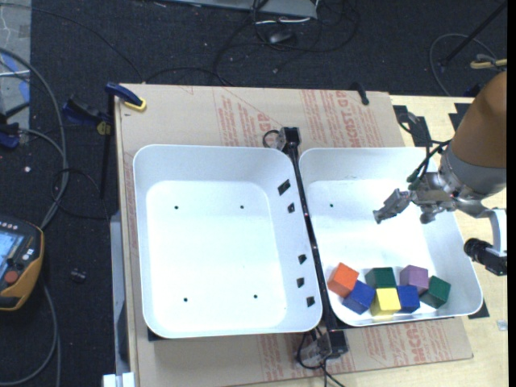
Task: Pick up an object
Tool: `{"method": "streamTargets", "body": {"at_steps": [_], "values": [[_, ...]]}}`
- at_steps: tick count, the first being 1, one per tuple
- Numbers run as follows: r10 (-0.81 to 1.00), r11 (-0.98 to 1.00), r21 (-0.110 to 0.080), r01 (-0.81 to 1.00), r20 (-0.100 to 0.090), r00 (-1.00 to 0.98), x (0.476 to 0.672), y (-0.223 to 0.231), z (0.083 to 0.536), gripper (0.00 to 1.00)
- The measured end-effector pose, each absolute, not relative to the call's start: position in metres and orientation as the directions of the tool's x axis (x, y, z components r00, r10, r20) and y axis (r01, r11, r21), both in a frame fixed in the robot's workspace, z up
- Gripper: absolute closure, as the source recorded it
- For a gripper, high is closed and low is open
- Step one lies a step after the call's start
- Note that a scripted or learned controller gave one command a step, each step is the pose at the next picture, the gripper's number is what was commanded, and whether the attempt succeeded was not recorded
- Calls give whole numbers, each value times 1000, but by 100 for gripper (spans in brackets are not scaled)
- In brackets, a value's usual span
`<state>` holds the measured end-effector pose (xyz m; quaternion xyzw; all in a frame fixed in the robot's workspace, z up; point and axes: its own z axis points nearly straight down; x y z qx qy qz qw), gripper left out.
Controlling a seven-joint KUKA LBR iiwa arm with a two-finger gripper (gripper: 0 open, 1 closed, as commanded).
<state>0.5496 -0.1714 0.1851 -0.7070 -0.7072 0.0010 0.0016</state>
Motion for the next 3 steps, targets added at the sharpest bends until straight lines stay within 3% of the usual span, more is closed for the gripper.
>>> {"method": "streamTargets", "body": {"at_steps": [1, 2, 3], "values": [[1000, 0, -5, 1000, 1, 0, 551, -178, 126, 0], [1000, 0, 0, 1000, 0, 0, 553, -178, 139, 100], [1000, 0, 5, 1000, -1, 0, 552, -181, 201, 100]]}}
